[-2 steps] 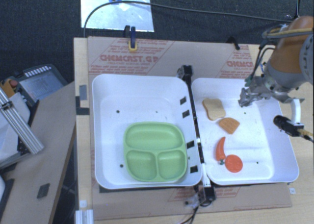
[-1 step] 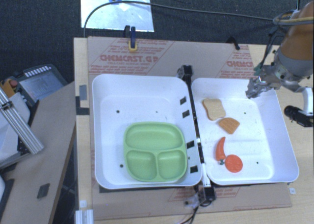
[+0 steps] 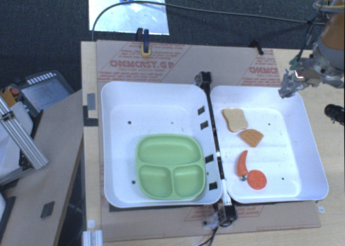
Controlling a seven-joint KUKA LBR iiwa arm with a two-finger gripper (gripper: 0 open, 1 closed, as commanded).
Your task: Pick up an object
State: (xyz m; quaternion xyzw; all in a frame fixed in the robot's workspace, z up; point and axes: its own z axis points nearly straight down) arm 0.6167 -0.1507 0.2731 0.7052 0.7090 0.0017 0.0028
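Observation:
The right bin (image 3: 302, 132) holds a tan slice of toast (image 3: 234, 119), a smaller orange-brown wedge (image 3: 252, 138), a red chili pepper (image 3: 242, 163) and a red tomato slice (image 3: 256, 179). My gripper (image 3: 291, 83) hangs above the bin's far right corner, well apart from all of these pieces. Nothing shows beneath it or in it.
A green three-compartment plate (image 3: 170, 165) lies in the left bin (image 3: 118, 110). A black divider with clips (image 3: 210, 132) runs between the bins. A yellow clamp (image 3: 145, 46) and cables sit at the back; grey equipment (image 3: 38, 99) stands on the left bench.

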